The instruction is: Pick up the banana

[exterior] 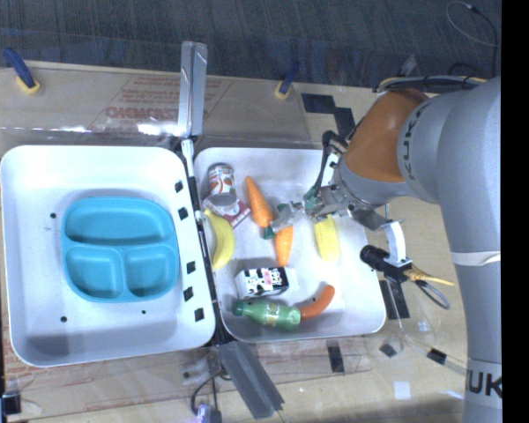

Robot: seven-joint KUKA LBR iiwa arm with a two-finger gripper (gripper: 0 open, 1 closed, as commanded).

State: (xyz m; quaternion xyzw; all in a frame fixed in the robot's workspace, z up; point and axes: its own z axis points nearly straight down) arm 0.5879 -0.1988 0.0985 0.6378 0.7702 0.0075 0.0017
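Observation:
A curved yellow banana lies against the left wall of the right bin, just below a crushed can. My gripper hangs low over the right part of that bin, well to the right of the banana. Directly under and slightly right of the gripper lies a second, shorter pale yellow piece, which may be another banana. Nothing can be seen held in the gripper.
The right bin also holds two carrots, a cow-patterned carton, a green bottle and an orange sausage-shaped piece. The left bin holds a blue divided tray.

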